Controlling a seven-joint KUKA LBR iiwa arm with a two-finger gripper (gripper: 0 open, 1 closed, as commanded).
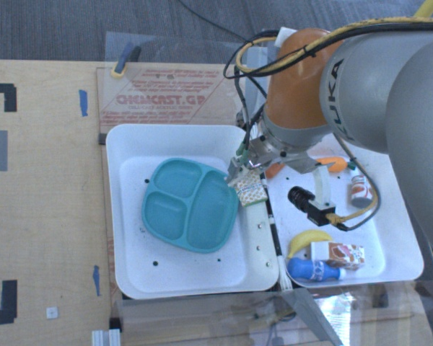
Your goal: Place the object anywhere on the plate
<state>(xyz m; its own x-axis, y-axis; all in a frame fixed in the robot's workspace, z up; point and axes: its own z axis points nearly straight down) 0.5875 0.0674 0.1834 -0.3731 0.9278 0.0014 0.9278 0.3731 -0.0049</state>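
Arm (361, 71) above; fingers (247, 171) beside plate (191, 204)

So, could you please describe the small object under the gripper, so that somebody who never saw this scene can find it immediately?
Find the left white bin, which holds a teal divided plate. At the plate's upper right edge, just under the gripper, is a small pale patterned packet. Unlike the banana and blue bottle in the right bin, it sits at the divide between bins.
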